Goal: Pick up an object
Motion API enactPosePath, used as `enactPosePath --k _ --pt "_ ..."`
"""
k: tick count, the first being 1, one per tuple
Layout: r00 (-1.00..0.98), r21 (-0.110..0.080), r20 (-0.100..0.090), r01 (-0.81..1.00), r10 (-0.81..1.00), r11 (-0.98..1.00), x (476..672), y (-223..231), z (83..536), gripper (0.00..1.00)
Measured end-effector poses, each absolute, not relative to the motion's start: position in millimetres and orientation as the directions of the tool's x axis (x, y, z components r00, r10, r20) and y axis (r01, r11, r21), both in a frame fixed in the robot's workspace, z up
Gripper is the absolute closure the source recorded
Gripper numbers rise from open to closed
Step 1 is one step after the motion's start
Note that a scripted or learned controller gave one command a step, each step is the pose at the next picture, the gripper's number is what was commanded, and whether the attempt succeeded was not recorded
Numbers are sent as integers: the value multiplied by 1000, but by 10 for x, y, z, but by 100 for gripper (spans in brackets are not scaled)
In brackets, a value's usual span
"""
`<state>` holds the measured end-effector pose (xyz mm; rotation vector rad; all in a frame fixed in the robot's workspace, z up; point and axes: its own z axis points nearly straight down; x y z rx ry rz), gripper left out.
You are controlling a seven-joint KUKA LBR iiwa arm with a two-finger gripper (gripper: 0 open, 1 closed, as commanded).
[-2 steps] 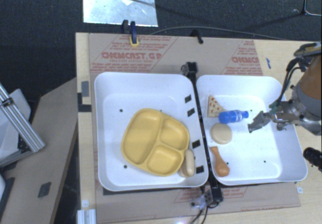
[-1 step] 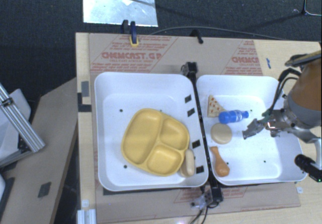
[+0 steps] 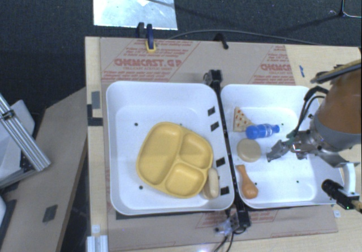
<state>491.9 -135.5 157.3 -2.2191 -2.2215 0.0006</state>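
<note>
A grey KUKA arm with an orange band reaches in from the right over the right bin (image 3: 305, 194), 1 of 2 shallow white bins set side by side on the surface (image 3: 169, 58). Its claw (image 3: 277, 150) hangs low near the middle of that bin, tips pointing left toward a cluster of small items; whether the tips are apart or together cannot be told at this slant, and nothing is visibly between them.

The candidates lie along the right bin's left side: a pizza-slice toy (image 3: 241, 119) at the far end, a blue bottle (image 3: 262, 131) just beside it, a round tan disc (image 3: 249, 150) in the middle, and an orange drumstick-shaped piece (image 3: 246, 183) nearest the camera. The disc sits closest to the claw, just to its left, with the bottle slightly farther off.

In the left bin (image 3: 121, 132) rest a yellow divided plate (image 3: 174, 159) and a pale oblong piece (image 3: 212, 183) touching the plate's near-right rim.

The step in hand looks like the approach, before any grasp. The next move likely calls for shifting a little left, settling over the disc or bottle, dropping, then closing squarely; the crowding of bottle and disc could spoil a clean grip.
</note>
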Motion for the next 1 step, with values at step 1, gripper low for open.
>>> enactPosePath --k 1 --pt "-2 -3 2 1000 1000 2 4944 -1264 1104 0"
